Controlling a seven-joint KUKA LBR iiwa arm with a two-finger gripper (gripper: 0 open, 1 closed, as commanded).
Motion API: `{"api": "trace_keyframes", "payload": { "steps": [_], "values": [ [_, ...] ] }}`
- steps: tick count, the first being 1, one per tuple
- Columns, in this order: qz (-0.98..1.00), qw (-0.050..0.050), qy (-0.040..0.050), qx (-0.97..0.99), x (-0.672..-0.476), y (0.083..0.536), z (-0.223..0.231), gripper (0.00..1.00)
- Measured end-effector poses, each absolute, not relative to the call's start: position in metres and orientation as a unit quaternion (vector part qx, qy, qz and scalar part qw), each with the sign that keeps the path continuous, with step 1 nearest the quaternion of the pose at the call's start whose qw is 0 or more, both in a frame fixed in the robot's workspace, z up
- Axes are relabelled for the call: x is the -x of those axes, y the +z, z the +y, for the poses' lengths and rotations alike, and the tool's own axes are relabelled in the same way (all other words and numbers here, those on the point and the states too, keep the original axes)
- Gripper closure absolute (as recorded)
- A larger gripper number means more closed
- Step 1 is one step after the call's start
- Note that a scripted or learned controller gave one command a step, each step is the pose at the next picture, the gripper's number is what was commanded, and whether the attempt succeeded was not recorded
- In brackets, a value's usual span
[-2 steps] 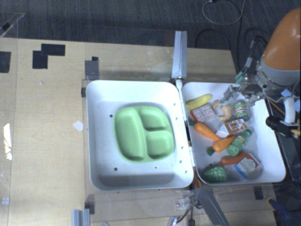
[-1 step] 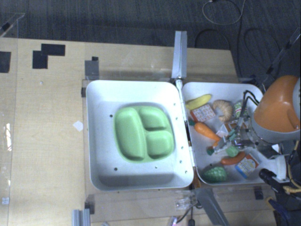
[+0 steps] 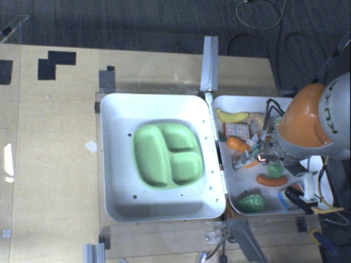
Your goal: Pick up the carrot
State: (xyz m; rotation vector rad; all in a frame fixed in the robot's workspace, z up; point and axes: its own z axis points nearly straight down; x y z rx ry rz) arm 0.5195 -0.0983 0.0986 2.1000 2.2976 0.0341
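Note:
The carrot is a short orange piece lying in the right white bin, towards its left wall and just below a small printed box. My gripper hangs low inside this bin, directly below and slightly right of the carrot, close to it. Whether it touches the carrot is unclear. A thin orange sliver shows under the gripper's tip. The grey arm with its orange band reaches in from the right and hides part of the bin.
A yellow banana lies at the right bin's back. A red-orange sausage shape, a small green item and a dark green bumpy item lie towards the front. The left bin holds a green divided tray.

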Motion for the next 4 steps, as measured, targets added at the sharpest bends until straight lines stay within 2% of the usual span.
{"api": "trace_keyframes", "payload": {
  "steps": [1,2,3,4],
  "values": [
    [0.739,0.013,0.0126,-0.673,-0.521,0.109,-0.096,1.00],
    [0.739,0.015,0.0145,-0.673,-0.523,0.120,-0.095,1.00],
    [0.669,0.003,0.0037,-0.743,-0.544,0.090,-0.105,1.00],
    [0.662,0.008,0.0053,-0.749,-0.529,0.091,-0.086,1.00]
  ]
}}
